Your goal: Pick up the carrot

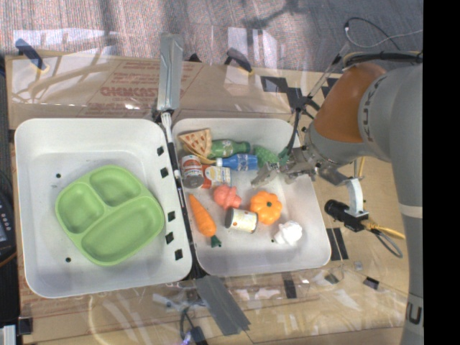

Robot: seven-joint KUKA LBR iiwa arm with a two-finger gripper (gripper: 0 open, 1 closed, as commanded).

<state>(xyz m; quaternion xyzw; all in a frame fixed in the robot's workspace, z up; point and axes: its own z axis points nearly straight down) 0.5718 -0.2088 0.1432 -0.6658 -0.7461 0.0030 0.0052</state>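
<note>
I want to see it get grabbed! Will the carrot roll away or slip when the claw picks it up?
The carrot looks like smooth, stiff toy plastic, so it probably won't bend but may slip. It is round and tapered, lying flat, so a nudge could roll it. The bin wall beside it would likely stop it.

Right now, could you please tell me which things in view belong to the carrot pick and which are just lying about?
For the job:
carrot, by the right bin's left wall
tool, over the right bin

Just lying about:
pumpkin
green divided plate in the left bin
pizza slice
green bottle
blue bottle
soup can
garlic
</note>
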